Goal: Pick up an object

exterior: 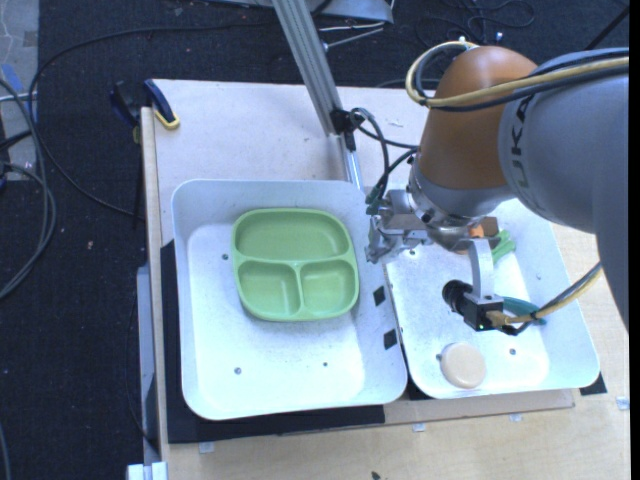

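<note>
**Gripper above the seam between two bins**

The gripper [386, 236] is seen over the wall where the bins meet. How far it is open cannot be told, and nothing is seen held. A green plate [296, 265] lies just beside it, toward the view's left, in the left-hand bin [200, 368]. A beige disc [463, 365] is set farther off in the other bin [570, 363].

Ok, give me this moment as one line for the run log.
view-left white bin: green three-compartment plastic plate | view-right white bin: beige round disc near front edge | gripper: above the rims where both bins meet
</note>
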